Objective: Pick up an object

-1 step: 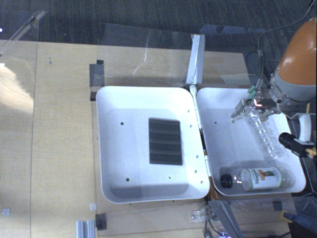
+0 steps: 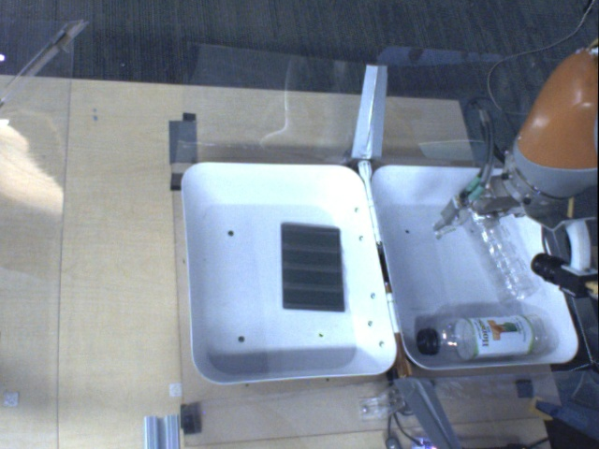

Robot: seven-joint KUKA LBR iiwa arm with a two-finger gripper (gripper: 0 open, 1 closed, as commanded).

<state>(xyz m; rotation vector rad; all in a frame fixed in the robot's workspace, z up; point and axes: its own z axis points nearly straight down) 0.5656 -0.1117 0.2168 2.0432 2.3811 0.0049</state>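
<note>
Gripper (image 2: 468, 211) noted low over the far half of the right bin (image 2: 404, 251), reached in from the right; spread or pressed together cannot be told, and nothing confirmed in its hold.

Left to right across the counter (image 2: 103, 251):
- Left bin (image 2: 215, 204): one dark ribbed pad (image 2: 312, 266), flat at the middle, well apart from the gripper.
- Right bin, near wall: labelled bottle (image 2: 482, 335) on its side, black cap to the left, long axis left to right, touching or nearly touching the wall.
- Right bin, middle right: clear bottle (image 2: 505, 255), faint against the white, just beside the gripper on its near-right side, long axis running slantwise from the gripper toward the near right corner.

Judged nearest candidate: clear bottle. Likely required: closing across its long axis. Risk judged: slick, see-through body, easily nudged aside.
</note>
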